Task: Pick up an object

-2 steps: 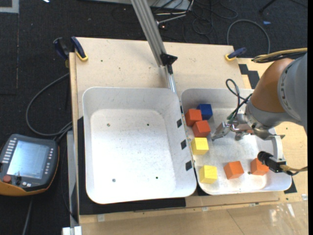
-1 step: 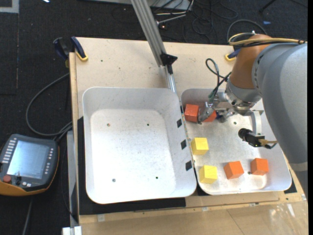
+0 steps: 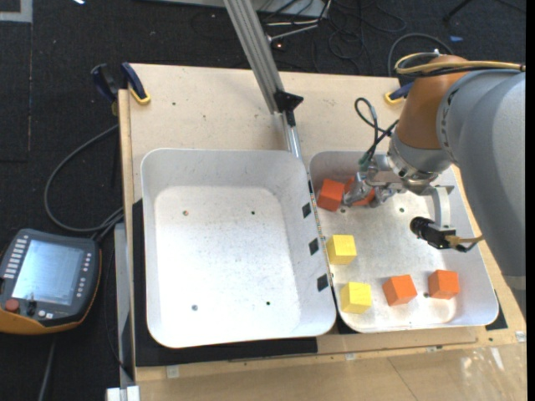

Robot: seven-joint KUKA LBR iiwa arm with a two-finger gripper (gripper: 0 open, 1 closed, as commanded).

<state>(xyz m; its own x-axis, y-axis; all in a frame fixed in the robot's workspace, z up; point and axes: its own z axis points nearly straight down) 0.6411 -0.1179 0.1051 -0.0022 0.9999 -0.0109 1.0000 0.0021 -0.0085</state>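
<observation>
Orange cube (image 3: pixel 331 195) just beside gripper (image 3: pixel 361 195) in right bin (image 3: pixel 468 312), unlifted; finger state impossible to tell; grasp and lift remaining.

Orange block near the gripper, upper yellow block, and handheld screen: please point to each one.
Orange block (image 3: pixel 331 195), camera view, top face.
Upper yellow block (image 3: pixel 342 248), camera view, top face.
Handheld screen (image 3: pixel 46 274), camera view, its display.

Quick count: two white bins, the left bin (image 3: pixel 167 174) and the right bin (image 3: pixel 476 307). In the right bin there are three orange cubes (image 3: pixel 331 195) (image 3: pixel 399 289) (image 3: pixel 444 283) and two yellow cubes (image 3: pixel 342 248) (image 3: pixel 358 296).
</observation>
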